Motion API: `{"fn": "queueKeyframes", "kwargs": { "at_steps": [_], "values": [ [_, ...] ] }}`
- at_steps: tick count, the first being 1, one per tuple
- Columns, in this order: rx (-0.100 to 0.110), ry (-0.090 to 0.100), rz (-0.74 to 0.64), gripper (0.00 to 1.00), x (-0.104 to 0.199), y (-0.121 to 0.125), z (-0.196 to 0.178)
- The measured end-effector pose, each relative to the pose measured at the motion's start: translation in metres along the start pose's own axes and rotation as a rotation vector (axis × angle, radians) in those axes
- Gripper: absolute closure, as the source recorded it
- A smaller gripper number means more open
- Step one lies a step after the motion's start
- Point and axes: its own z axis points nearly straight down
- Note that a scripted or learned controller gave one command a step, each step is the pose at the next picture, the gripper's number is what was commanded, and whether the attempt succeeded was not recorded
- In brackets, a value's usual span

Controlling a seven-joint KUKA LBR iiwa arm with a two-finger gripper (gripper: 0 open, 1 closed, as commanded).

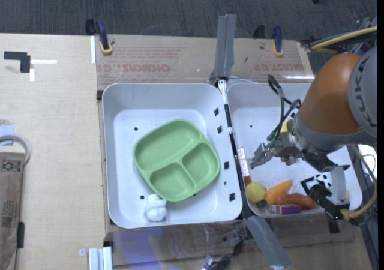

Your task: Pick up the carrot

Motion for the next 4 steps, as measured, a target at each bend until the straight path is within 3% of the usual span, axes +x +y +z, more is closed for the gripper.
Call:
{"fn": "queueKeyframes", "kwargs": {
  "at_steps": [1,2,3,4],
  "values": [
    [0.002,0.001,-0.171,0.00,-0.035,-0.002,0.001],
    [0.001,0.001,-0.311,0.00,-0.074,-0.004,0.064],
    [-0.015,-0.014,-0.704,0.00,-0.065,0.001,0.096],
    [-0.010,-0.007,-0.703,1.00,-0.064,0.001,0.088]
  ]
}}
